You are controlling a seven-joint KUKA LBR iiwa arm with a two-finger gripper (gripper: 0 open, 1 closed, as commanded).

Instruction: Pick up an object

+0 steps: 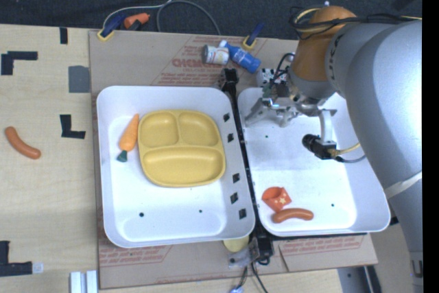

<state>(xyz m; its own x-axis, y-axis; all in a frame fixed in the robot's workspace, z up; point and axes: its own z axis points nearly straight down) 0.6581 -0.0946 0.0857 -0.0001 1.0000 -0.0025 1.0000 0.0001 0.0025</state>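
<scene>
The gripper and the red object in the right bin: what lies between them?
In the camera view, bare white bin floor separates the gripper from the red object. The sausage lies beyond it.

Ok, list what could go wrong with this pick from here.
The gripper sits at the right bin's far end, well away from the red piece and sausage near its front edge, so a descent here would likely grab nothing. Those two lie close together; a grasp may nudge one.

Sausage (22,143) on bench, left; bottle (233,55) behind bins
</scene>
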